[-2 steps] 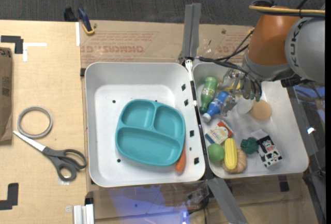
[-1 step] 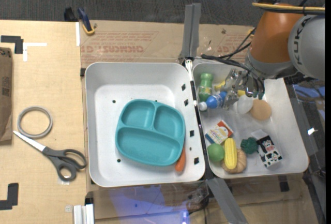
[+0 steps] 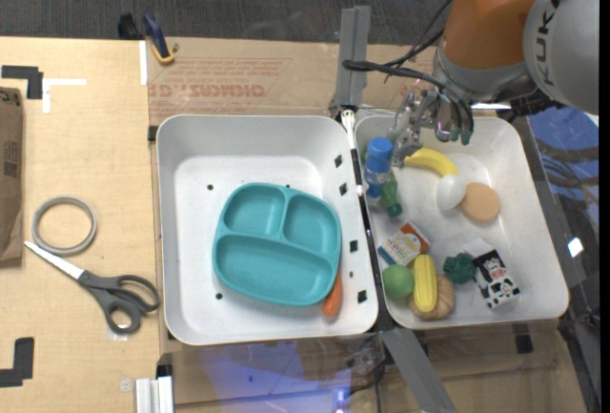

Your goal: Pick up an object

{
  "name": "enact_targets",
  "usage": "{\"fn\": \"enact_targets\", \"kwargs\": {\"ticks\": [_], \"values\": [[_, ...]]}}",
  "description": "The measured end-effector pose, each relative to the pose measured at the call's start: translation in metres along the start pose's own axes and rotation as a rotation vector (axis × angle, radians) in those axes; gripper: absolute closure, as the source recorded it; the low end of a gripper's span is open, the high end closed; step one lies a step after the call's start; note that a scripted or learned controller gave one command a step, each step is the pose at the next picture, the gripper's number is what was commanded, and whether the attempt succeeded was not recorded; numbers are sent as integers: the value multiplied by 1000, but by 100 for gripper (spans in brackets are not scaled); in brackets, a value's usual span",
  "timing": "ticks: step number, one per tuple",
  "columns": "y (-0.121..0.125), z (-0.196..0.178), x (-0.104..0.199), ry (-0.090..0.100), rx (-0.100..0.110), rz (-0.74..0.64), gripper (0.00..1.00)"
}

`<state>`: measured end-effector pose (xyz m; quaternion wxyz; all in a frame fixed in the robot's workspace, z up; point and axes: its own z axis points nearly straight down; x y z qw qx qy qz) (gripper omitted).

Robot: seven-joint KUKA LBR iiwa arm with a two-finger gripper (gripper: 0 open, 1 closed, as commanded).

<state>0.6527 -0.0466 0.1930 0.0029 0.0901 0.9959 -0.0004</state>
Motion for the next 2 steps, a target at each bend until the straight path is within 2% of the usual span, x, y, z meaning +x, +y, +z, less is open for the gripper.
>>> {"fn": "enact_targets", "kwargs": {"ticks": [1, 2], "values": [[-44, -128, -1, 1, 0, 133, 100], [-86, -34, 27, 4, 1, 115, 100]]}}
